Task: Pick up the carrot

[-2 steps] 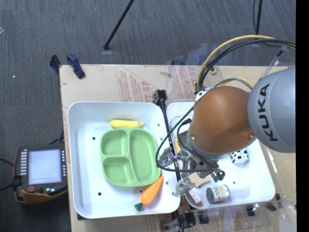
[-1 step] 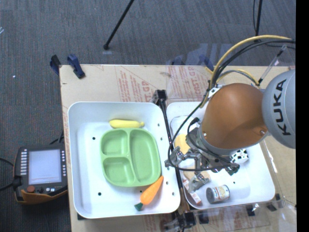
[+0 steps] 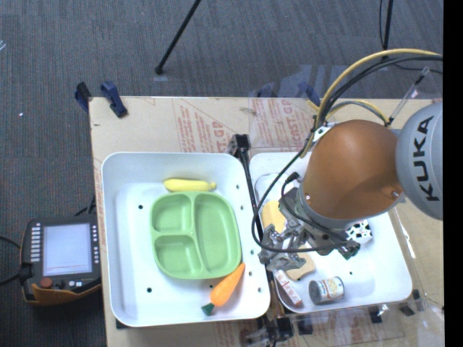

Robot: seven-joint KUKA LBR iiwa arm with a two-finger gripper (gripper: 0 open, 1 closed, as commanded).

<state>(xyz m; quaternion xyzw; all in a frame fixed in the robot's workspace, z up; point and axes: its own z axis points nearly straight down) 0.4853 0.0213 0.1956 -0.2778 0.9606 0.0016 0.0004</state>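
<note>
Camera view: carrot (image 3: 227, 288) hugs left bin's (image 3: 116, 230) near edge.

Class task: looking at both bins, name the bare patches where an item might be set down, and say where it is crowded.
Free: the left bin floor left of the green plate, and the strip in front of it, left of the carrot. Crowded: the right bin, where the gripper hangs over packets beside a small jar.
</note>
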